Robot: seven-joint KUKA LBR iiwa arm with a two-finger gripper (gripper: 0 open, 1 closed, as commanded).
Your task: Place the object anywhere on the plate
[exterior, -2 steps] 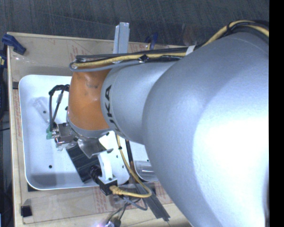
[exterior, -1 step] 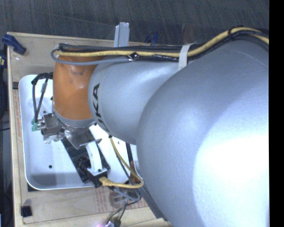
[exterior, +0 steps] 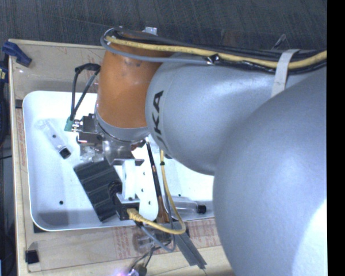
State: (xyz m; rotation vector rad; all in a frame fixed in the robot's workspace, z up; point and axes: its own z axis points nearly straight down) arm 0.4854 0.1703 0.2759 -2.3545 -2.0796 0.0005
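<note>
My big grey arm (exterior: pixel 247 148) with its orange band (exterior: pixel 123 91) reaches in over the shallow white plastic bin (exterior: pixel 40 211), which sits on the pale wooden tabletop (exterior: pixel 57 68). My end effector (exterior: pixel 103 191) hangs low over the bin's floor, a dark ribbed block with a white bracket beside it, and I cannot tell whether it is spread or pressed together, because my own wrist and housing cover that part.

Up and to the left of my end effector, apart from it, a small clear plastic tube with a dark cap (exterior: pixel 54 137) lies flat on the bin's white floor, tilted, its dark end nearer to me. Nothing shows it in my grasp. Just to the right of my end effector, near the bin's lower rim, a second clear tube-like piece with a dark tip (exterior: pixel 190 207) lies on its side, partly behind my yellow cable (exterior: pixel 161 226).

A green-tipped connector on dark cables (exterior: pixel 75 105) sits above my end effector, against the wrist. At the tabletop's upper left corner a blue clamp (exterior: pixel 16 52) grips the edge
</note>
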